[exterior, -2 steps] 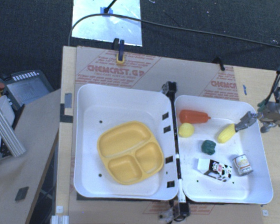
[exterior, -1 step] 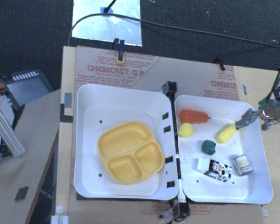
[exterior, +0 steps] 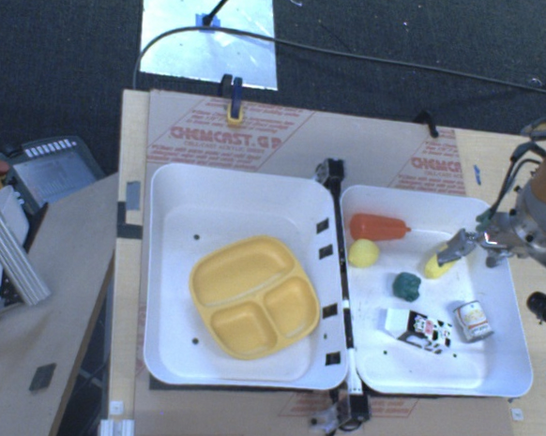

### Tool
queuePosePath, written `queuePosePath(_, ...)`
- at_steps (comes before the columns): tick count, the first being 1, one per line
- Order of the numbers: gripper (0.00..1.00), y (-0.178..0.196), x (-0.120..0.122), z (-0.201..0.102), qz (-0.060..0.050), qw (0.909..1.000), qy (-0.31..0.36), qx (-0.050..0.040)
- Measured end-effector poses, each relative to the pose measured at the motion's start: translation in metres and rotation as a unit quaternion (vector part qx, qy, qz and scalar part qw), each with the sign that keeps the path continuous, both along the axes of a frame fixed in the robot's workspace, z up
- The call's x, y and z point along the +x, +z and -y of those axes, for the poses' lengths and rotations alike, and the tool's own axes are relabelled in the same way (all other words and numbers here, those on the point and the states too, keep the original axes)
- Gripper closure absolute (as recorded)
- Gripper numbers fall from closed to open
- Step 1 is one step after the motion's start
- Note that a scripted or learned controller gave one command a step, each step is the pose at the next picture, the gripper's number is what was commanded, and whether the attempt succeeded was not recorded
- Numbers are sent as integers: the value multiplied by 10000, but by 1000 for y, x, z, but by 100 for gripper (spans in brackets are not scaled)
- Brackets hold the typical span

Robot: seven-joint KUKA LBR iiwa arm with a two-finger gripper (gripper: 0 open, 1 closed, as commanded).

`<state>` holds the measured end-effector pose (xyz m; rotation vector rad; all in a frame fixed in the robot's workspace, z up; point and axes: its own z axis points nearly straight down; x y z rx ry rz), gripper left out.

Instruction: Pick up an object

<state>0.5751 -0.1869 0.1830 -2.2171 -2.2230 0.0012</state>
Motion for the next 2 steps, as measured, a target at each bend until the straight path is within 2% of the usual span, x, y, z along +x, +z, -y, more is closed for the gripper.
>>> queuePosePath(2,0,-100,9,1,1,10000,-6,-1)
